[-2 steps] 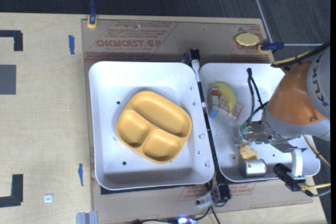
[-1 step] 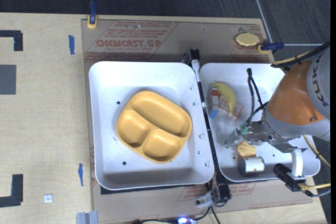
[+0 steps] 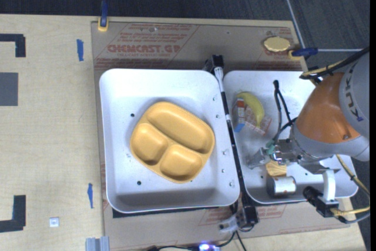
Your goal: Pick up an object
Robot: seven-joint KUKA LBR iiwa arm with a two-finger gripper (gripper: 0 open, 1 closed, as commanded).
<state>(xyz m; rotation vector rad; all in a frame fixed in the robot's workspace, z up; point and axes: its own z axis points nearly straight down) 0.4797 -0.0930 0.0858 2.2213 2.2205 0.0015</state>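
Banana (image 3: 254,106) in right bin (image 3: 258,194) (partly wrapped); tool (image 3: 271,156) fingers indistinct.

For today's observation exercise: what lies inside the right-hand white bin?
In the right bin lie a banana beside a clear packet, a small yellow piece and a silver cylinder. The arm covers the bin's right part, hiding anything beneath.

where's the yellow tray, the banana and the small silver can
yellow tray (image 3: 171,141): camera view, its centre ridge
banana (image 3: 252,104): camera view, middle of the peel
small silver can (image 3: 282,186): camera view, its side
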